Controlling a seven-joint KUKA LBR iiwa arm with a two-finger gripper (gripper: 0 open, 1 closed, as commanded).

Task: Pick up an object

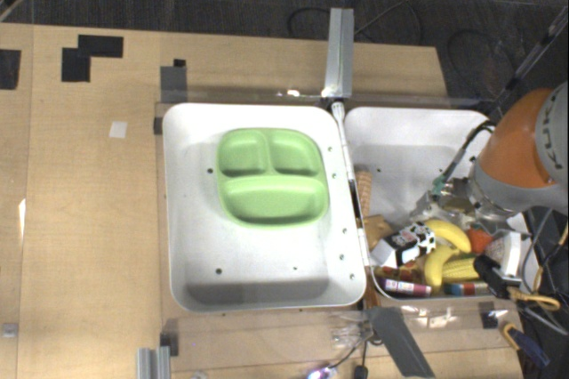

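Observation:
The right white bin (400, 137) holds a heap of small objects in its near half. Among them are two yellow bananas (447, 236) (450, 265), a black-and-white toy (416, 237), a red marker (406, 286) and a tan cone (364, 189). My gripper (442, 196) hangs low over the heap, just above and behind the upper banana, at the end of the grey wrist below the orange band (532, 146). The wrist hides what lies beneath it. Nothing shows as lifted from the heap.
The left white bin (191, 217) bears a green divided plate (269, 174). A metal post (339, 52) stands behind the wall between the bins. Cables and a white box (509, 251) crowd the right bin's near right corner. The right bin's far half is bare floor.

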